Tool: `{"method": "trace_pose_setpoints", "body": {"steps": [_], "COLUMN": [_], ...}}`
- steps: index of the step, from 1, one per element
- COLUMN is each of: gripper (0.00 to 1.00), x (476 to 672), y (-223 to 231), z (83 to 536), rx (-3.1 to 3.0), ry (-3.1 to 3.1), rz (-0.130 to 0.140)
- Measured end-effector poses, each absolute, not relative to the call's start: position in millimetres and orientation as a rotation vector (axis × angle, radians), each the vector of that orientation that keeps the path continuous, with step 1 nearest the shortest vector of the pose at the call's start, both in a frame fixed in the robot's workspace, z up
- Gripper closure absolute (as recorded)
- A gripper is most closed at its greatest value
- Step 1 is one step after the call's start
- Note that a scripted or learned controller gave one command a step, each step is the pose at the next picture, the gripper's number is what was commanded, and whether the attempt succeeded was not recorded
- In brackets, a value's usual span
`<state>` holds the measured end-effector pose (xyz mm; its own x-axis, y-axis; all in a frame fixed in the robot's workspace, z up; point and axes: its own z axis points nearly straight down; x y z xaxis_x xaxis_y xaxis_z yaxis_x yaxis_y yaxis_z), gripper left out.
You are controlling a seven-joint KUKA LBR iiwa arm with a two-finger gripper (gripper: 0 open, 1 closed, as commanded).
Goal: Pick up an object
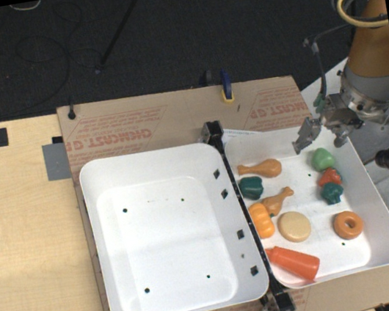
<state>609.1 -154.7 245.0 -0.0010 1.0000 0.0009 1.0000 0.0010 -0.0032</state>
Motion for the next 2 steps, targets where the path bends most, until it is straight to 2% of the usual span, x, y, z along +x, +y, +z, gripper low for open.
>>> {"method": "trace_pose_setpoints", "body": {"steps": [1,2], "gripper": [0.00,0.00], "x": [591.8,546.3], "y": [-116,-107], "z": [132,85], "rx": [-2.211,-2.218], "ry": [-2.215,-2.218], "rz": [0.010,0.006]}}
